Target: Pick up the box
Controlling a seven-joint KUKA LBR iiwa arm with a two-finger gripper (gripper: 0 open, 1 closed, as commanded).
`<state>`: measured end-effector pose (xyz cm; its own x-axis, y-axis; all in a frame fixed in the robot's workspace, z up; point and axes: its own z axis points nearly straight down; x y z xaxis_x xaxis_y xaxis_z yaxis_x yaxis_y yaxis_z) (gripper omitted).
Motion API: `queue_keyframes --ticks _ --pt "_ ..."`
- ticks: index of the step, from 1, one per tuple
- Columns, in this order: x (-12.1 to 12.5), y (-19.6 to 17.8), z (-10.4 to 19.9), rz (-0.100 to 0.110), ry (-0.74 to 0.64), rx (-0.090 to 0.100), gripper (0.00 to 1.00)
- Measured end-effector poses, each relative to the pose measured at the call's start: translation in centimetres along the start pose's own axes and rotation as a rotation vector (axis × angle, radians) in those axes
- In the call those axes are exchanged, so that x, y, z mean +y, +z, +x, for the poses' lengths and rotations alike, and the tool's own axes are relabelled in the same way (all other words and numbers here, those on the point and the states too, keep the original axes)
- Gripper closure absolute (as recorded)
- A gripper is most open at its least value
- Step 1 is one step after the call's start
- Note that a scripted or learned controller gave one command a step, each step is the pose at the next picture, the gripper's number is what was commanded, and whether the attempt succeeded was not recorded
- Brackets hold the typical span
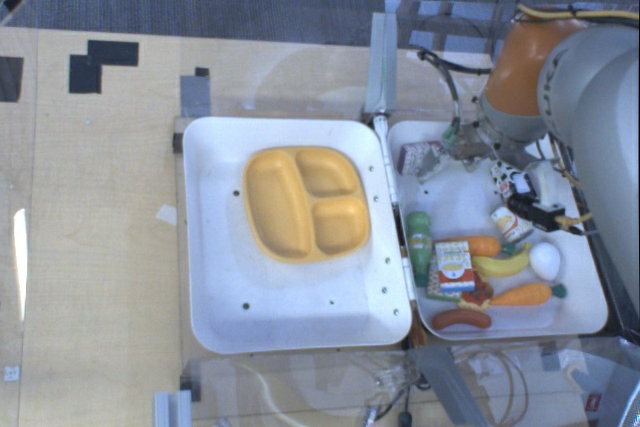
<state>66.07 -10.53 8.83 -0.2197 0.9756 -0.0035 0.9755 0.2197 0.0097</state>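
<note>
The small orange-and-white box [454,265] lies in the right bin [590,310], between a green bottle [419,245] and a banana [503,264], above a sausage [461,319]. The gripper [470,147] hovers near the bin's far edge; whether its jaws are clenched cannot be told.

One fixed camera looks down at a slant, seemingly from the near side, on both bins [200,245].
</note>
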Motion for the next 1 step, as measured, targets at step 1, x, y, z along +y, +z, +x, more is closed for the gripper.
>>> queue_keyframes --ticks 1 --pt "-8.12 -1.11 1.59 0.003 -0.09 0.002 0.0"
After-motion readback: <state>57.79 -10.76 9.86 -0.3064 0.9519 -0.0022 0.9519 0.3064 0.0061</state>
